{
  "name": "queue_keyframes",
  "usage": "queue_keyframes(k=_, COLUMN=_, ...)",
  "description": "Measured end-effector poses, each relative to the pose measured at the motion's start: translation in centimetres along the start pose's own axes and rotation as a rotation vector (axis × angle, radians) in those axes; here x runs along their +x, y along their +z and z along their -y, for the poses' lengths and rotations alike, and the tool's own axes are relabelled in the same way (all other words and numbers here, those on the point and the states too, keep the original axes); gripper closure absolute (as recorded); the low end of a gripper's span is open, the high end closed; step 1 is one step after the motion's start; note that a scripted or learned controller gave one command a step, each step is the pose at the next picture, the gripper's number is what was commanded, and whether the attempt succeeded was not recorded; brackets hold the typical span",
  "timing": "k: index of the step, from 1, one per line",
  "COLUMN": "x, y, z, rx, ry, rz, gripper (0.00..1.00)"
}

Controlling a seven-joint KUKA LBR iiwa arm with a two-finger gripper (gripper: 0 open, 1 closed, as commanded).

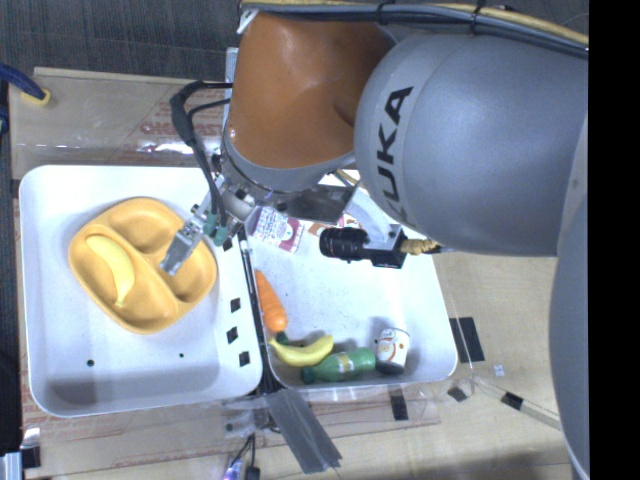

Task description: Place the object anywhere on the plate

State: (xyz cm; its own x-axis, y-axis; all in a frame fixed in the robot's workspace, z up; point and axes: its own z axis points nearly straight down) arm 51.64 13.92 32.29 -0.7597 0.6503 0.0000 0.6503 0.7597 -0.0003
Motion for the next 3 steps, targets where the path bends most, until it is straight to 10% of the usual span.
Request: queue_keyframes(k=3, x=0.00, y=0.00, z=0.00, rx=0.000, ry=0.000, rz=0.000, gripper=0.00)
